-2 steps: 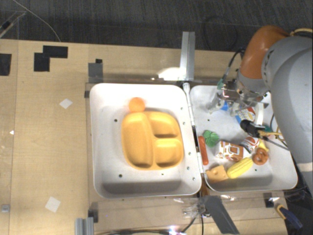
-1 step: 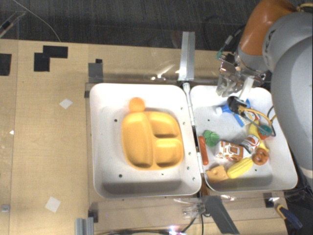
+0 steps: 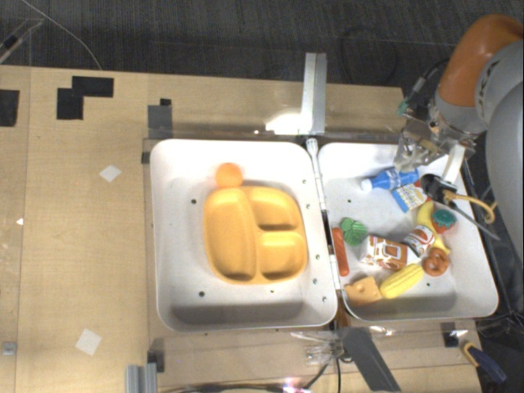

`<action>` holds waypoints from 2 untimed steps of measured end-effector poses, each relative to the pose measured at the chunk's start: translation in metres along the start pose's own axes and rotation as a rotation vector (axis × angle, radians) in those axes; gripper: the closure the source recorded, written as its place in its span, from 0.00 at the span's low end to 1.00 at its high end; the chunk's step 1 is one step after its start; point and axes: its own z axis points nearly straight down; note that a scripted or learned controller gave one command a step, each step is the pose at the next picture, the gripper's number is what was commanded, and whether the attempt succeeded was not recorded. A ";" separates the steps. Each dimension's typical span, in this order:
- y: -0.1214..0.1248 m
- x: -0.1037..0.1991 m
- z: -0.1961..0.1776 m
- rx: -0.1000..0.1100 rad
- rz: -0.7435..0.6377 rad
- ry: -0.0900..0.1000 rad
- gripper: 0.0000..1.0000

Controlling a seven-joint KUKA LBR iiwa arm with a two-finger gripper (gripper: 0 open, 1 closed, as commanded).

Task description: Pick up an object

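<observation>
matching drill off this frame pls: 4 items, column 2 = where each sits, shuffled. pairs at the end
Things:
1. yellow divided tray
2. orange ball
3. blue bottle
4. corn cob

Places:
A. right bin, far side, just below the gripper
B. left bin, middle
C. right bin, near edge, beside the cheese wedge
D. left bin, touching the tray's far rim

Pairs: 1-B, 2-D, 3-A, 4-C

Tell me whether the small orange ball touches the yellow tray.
Touching: the camera view shows the orange ball resting against the yellow tray at its top-left rim, no gap.
</observation>
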 end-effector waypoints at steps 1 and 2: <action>0.000 0.003 -0.001 -0.002 -0.005 0.002 0.00; -0.033 -0.028 -0.132 -0.015 -0.012 0.004 0.00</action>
